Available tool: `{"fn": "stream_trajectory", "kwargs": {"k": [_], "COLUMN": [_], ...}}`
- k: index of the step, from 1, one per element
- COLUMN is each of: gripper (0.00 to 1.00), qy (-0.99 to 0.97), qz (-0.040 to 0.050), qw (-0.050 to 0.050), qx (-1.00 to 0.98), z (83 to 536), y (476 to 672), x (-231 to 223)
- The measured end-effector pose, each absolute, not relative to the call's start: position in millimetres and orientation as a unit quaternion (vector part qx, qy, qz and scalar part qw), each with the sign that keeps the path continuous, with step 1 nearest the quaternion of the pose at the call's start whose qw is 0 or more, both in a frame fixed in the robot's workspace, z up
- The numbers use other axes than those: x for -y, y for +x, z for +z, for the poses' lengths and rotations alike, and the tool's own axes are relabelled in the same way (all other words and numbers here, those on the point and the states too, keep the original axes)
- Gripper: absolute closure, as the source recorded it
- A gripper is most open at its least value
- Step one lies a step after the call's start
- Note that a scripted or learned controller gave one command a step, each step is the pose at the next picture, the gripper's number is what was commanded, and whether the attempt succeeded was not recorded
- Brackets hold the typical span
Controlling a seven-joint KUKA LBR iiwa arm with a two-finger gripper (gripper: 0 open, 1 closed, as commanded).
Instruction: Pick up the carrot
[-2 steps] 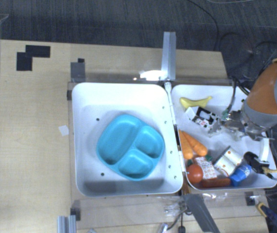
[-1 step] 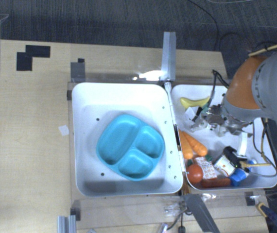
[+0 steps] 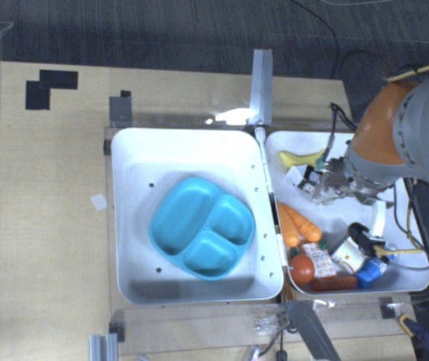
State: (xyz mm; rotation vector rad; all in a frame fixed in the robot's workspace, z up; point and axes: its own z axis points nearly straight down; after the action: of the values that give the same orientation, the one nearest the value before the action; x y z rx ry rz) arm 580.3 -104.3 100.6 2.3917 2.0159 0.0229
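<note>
carrot (image 3: 299, 225) in rt bin (image 3: 418, 280), left side | hand (image 3: 321, 188) just above it | hand state: can't tell

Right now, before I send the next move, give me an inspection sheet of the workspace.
Surface: two white bins side by side, left bin, right bin.
Job's things: carrot lying at the right bin's left wall, apart from the tool.
Clutter: blue divided plate in the left bin; banana, tomato, small packages in the right bin.
Grippers: tool above the right bin, nothing seen held.
Cables: black cable across the floor.
Surroundings: dark carpet.
</note>
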Motion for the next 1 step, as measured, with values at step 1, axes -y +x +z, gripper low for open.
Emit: {"fn": "stream_trajectory", "kwargs": {"k": [1], "gripper": [0.00], "qy": [0.765], "qz": [0.0072], "qw": [0.007], "qx": [-0.645], "z": [100.6], "y": [580.3], "x": [104.3]}}
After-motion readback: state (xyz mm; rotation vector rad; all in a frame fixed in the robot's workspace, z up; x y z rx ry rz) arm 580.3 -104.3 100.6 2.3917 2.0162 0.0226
